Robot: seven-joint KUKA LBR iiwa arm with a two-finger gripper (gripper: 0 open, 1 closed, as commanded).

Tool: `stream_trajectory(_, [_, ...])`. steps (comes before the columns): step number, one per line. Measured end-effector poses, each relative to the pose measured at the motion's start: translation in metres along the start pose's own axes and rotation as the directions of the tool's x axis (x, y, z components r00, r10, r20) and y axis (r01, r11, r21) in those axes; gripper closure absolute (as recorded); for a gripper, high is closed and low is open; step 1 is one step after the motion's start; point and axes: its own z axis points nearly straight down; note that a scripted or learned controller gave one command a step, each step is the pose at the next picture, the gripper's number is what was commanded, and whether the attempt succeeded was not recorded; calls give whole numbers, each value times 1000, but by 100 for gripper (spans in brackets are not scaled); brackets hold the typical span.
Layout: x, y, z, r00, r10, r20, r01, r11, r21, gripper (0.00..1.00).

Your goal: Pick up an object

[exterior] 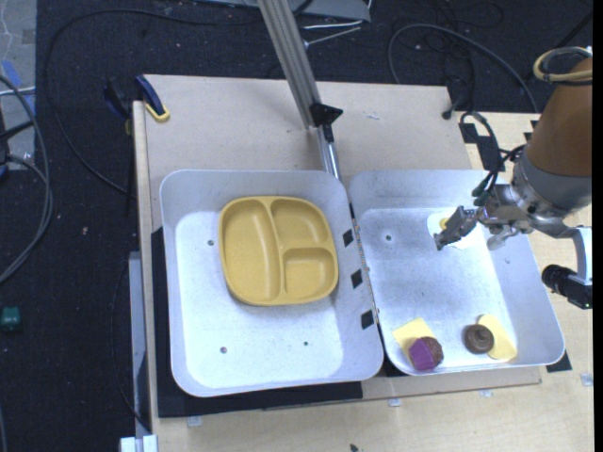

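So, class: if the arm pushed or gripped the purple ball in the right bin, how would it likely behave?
The purple ball looks round, so a push would probably send it rolling across the right bin. It leans on a yellow block, which may stop it that way. Being small, it is likely light and could slip from a grip.

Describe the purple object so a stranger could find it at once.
Start at the right-hand white bin, the one the arm reaches over, and go to its near edge. Three small things sit there; the purple object is the leftmost, a rounded lump resting against a flat yellow piece. It is the only purple thing, unlike the brown round piece further right.
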Motion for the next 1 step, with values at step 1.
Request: stream_trajectory(1, [1, 3, -7, 1000, -3, 2, 3, 1000, -13, 0])
